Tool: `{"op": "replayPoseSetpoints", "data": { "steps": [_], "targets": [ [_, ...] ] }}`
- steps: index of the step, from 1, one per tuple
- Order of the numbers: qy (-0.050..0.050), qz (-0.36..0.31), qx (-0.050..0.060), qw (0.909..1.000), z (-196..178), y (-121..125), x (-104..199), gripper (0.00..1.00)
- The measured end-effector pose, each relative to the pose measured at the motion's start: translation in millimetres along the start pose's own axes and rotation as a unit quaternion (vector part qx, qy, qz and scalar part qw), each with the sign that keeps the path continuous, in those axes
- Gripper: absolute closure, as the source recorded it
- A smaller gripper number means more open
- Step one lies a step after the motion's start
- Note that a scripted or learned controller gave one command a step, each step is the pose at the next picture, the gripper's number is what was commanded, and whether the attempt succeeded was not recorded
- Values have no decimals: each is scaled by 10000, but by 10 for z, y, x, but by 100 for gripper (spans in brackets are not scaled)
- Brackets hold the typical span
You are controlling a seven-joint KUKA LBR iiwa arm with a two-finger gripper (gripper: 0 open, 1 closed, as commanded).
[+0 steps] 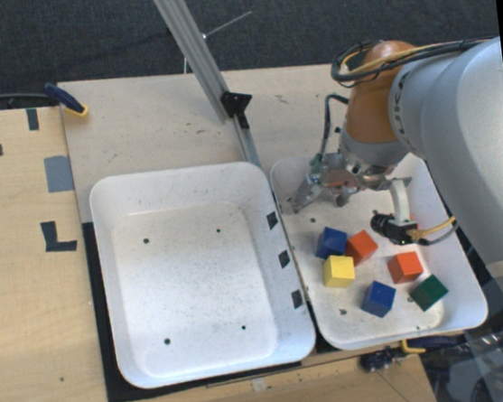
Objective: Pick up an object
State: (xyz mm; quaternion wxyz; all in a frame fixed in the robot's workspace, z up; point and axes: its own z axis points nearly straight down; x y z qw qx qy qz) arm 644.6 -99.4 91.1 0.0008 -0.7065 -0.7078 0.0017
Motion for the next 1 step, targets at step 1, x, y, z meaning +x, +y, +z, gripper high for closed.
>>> {"op": "replayPoseSetpoints", "data": {
  "steps": [1],
  "targets": [
    [4, -6, -2, 10000, -104, 2, 9, 100]
  ]
}}
